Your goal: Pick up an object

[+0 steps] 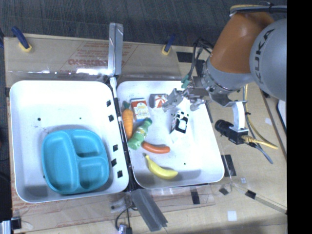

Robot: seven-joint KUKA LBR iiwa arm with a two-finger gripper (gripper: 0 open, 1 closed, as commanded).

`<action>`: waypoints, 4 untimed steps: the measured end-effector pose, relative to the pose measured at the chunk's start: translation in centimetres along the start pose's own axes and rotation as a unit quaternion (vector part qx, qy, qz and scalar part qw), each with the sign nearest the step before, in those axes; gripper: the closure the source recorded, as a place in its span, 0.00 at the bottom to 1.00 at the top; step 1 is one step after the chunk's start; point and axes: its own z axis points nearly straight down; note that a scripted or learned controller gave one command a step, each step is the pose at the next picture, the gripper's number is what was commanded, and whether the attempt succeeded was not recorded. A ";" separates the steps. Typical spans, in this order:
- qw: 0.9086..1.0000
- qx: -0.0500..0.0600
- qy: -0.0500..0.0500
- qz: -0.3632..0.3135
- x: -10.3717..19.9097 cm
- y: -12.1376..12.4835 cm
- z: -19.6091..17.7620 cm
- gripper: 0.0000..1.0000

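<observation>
My gripper [179,122] hangs over the right bin [207,152], right of centre in the frame; whether it is spread or pinched I cannot tell. The likeliest picks lie lower left of me: a smooth curved banana [161,168], a glossy red sausage [156,148], a tapered carrot [127,122]. All are rounded and slick-looking; a slanted pinch could squirt them sideways, or crowding could snag a neighbour.

Bright overhead light, washed-out white bins [29,96], soft shadows.

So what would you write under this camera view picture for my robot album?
Robot tool hovers over the right bin of toy food: carrot, hot dog, banana; blue tray in the left bin.
</observation>
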 end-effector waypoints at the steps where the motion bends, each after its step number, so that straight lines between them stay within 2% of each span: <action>1: 0.999 0.000 0.000 -0.035 -6.0 1.2 6.2 0.00; 2: 1.000 -0.008 -0.002 -0.026 -6.3 4.4 15.7 0.00; 3: 0.998 -0.017 -0.007 -0.052 -3.8 9.7 16.8 0.00; 4: 0.998 -0.017 -0.004 -0.056 -3.4 9.9 15.6 1.00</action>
